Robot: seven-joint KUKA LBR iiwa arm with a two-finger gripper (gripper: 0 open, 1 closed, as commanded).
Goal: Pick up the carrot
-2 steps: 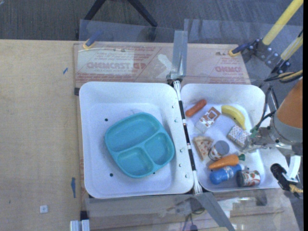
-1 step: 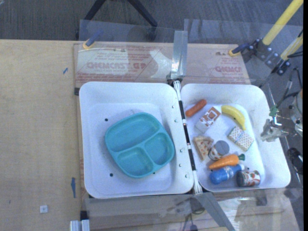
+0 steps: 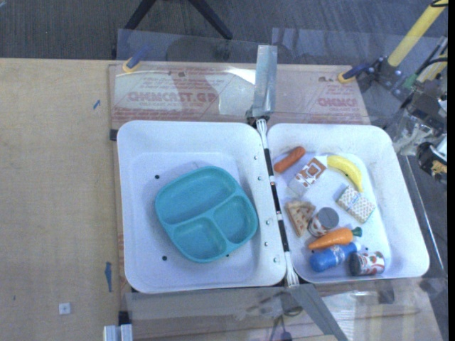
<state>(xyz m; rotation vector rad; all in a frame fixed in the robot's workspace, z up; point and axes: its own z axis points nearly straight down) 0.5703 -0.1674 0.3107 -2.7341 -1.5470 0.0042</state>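
Right now the carrot lies in the right-hand bin, near its front edge, almost flat on its side with the orange tip pointing left and the green top to the right. It is hemmed in: a blue bottle sits just beside it on the near side, seemingly touching, and a small can with a grey lid presses close at its upper left. A red-and-white can lies near the green end, and a slice of toast or pizza is to the left. Further back are a banana, a sausage, a small carton and a checkered packet. The left bin holds a teal divided plate.

As for the claw, I cannot tell whether it is open or closed, so the reach is judged as not yet begun.

To do the pick well, I would bring the claw straight down over the thick middle of the carrot, turned so it closes across the carrot's narrow width rather than along its length. The trouble is that this line puts one side toward the blue bottle and the other toward the grey-lidded can, so the gaps look tight. Aiming slightly toward the green end, where the neighbours stand a little further off, probably gives more room. A centred, deep grasp matters, since the tapered body could squirt out sideways.
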